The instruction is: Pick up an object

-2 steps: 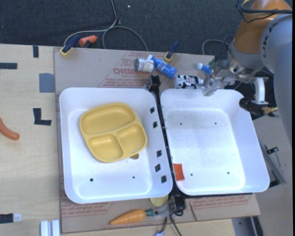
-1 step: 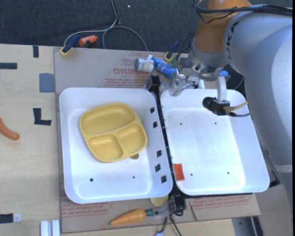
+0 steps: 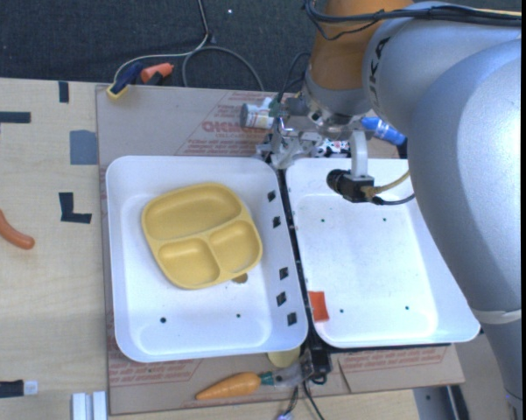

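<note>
Two shallow white bins sit side by side under me, the left bin [image 3: 127, 322] and the right bin [image 3: 420, 313], on a brown cardboard sheet [image 3: 192, 129]. My claw [image 3: 284, 147] hangs at the far end of the wall where the two bins meet, below my orange wrist band [image 3: 350, 33]. The metal parts there are small and tangled together from this angle, so I cannot tell how my claw stands, and I see nothing that I can say it has hold of.

One yellow divided plate [image 3: 201, 233], with three compartments, lies flat in the left bin, in its far half. It sits to the left of my claw and nearer the camera, apart from it. A small dark bit peeks out just beside the plate's near right edge; I cannot tell what it is.

In the right bin a small orange-red piece [image 3: 318, 305] lies close to the dividing wall, well apart from my claw.

Outside the bins, an orange carrot-like toy [image 3: 229, 385] lies at the near edge of the cardboard, and an orange sausage-like toy [image 3: 11, 229] lies on the wooden bench [image 3: 35, 322] at far left. A yellow and orange clamp [image 3: 138, 77] sits at the far left corner of the cardboard.

Red printing runs across the cardboard near my claw, upside down from here and too blurred to read.
</note>
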Robot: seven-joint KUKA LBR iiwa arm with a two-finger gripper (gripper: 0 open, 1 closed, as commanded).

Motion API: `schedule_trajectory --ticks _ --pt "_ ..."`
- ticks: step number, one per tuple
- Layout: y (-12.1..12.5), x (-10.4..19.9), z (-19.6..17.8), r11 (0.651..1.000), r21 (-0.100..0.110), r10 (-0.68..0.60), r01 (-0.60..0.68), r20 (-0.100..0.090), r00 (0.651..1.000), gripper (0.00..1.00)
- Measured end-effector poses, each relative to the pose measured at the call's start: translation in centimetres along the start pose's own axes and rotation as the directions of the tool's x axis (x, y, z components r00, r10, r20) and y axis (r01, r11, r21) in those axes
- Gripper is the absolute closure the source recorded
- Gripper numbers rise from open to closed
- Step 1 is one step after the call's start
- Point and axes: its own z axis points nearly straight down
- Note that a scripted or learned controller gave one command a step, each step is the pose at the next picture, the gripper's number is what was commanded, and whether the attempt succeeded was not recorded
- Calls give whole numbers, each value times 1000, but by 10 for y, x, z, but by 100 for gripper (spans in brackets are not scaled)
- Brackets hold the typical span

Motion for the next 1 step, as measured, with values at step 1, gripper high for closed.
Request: schedule_trajectory --ticks 1 --pt "0 7 -22 1000 -1 5 -5 1 1000 100"
